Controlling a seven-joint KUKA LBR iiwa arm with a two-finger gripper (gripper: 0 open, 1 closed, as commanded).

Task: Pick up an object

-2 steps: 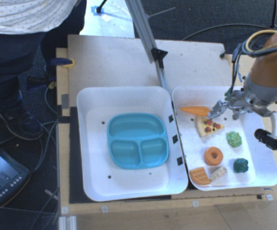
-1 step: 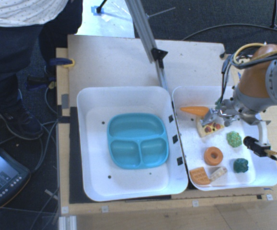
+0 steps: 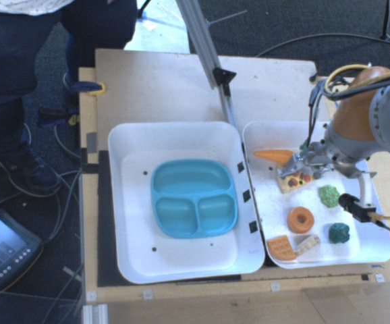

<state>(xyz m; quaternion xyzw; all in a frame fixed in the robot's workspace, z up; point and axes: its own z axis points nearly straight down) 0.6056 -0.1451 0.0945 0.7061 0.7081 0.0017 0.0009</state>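
My gripper (image 3: 301,162) is low in the right bin (image 3: 384,248), right over the pizza slice toy (image 3: 294,180) and just right of the orange carrot (image 3: 274,156). The arm hides the fingertips. Further down the right bin lie an orange donut (image 3: 301,219), a light green leafy piece (image 3: 328,196), a dark green broccoli (image 3: 339,233), an orange waffle-like piece (image 3: 281,248) and a small tan block (image 3: 308,243).
The left bin (image 3: 134,248) holds a teal divided plate (image 3: 194,198). A slanted metal pole (image 3: 202,39) crosses above the bins' divider. A person stands at the top left, beyond the bench. A black cable connector (image 3: 354,208) hangs near the right bin's edge.
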